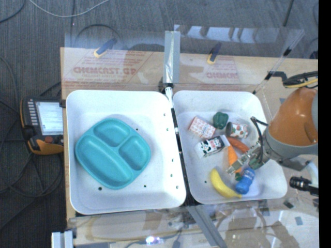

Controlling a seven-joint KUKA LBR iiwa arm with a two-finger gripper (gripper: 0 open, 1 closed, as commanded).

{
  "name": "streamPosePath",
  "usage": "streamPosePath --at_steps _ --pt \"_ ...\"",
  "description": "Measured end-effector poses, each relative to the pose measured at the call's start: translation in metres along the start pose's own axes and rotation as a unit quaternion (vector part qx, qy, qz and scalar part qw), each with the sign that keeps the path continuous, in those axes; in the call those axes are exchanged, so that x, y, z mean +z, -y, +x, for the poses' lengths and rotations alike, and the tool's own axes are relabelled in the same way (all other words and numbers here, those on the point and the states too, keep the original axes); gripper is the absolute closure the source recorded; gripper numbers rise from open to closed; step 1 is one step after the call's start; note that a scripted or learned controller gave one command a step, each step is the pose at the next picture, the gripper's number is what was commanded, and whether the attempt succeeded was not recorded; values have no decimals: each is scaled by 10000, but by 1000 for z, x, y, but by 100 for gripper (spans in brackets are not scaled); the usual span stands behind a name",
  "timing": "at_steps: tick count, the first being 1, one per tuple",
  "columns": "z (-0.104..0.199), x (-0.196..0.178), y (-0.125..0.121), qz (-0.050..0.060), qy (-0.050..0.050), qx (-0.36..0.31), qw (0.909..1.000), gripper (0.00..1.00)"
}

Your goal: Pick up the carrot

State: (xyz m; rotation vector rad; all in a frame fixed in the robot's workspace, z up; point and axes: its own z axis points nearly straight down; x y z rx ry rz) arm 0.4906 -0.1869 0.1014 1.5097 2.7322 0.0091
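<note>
One carrot [231, 156] in right bin [269, 192], long axis near upright in view, slightly tilted. Gripper [247, 161] just right of it; finger state unclear. Banana [223, 185] below, cow-print carton [211, 146] left, blue bottle [245, 182] nearby.

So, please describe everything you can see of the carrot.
The carrot is a small orange piece, likely plastic, lying flat in the right bin, near its middle. It points roughly up and down in the view, slightly tilted. The tool is close on its right side; contact cannot be judged. A banana lies just below it and a milk carton to its upper left.
</note>
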Motion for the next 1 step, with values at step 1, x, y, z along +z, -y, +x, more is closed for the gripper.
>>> streamPosePath --at_steps 1 --pt "44 -76 -22 86 -74 748 9971 100"
